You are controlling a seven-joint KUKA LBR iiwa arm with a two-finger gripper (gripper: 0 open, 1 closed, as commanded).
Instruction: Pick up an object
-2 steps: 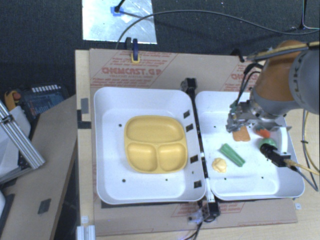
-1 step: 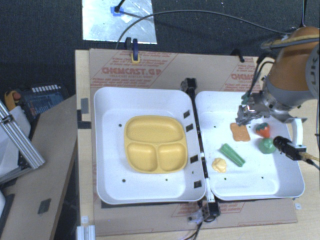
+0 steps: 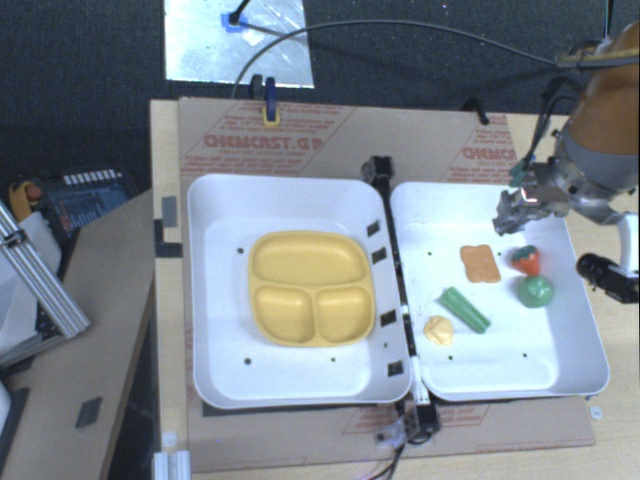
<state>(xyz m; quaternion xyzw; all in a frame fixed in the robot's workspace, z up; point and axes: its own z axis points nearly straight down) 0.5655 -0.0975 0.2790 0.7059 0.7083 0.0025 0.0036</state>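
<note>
In the right bin (image 3: pixel 560 368) lie several small toy foods: an orange slab (image 3: pixel 480 263), a red piece (image 3: pixel 527 260), a green round piece (image 3: pixel 535 291), a green stick (image 3: pixel 465 309) and a pale yellow lump (image 3: pixel 438 329). My gripper (image 3: pixel 518 208) hangs over the bin's far right part, just above and behind the orange slab and the red piece. I see nothing between its fingers, and the fingers themselves are too dark and small to read.
The left bin (image 3: pixel 215 268) holds a yellow three-compartment plate (image 3: pixel 310 286). A black divider (image 3: pixel 392 268) runs between the bins. A cable arcs over the back of the bench, and a black arm part (image 3: pixel 605 273) sticks in at the right bin's right rim.
</note>
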